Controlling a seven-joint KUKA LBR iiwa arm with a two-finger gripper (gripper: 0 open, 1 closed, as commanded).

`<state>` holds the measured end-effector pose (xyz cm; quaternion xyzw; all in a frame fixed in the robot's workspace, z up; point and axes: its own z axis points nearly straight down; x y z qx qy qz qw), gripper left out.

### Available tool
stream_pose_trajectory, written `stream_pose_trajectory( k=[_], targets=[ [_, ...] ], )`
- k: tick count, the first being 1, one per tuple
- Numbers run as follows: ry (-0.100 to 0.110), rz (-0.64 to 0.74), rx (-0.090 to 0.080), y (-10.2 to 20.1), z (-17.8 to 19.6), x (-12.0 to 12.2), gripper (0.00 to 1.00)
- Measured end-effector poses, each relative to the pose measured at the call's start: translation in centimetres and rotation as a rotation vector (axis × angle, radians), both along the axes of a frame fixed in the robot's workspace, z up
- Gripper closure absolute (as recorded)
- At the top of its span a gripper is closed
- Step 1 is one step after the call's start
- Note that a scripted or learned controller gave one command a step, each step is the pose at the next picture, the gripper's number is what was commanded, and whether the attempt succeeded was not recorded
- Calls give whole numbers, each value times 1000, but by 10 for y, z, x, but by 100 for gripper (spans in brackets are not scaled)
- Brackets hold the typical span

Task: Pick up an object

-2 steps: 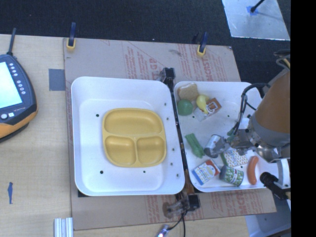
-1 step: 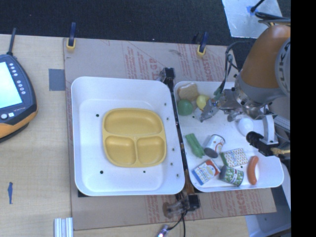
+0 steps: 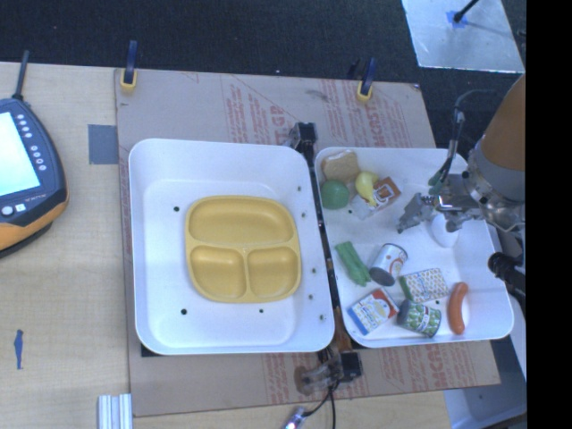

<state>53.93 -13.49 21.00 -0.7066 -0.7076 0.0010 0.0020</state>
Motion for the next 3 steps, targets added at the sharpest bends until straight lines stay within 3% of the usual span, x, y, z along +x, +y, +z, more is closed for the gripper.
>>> stream_pose_trajectory(
  k=[1, 2, 3],
  targets=[
    [1, 3, -2, 5, -81, 68, 0],
    [11, 3, -2, 4, -116, 114, 0],
    [-5, 4, -1, 39, -115, 13, 0]
  ],
)
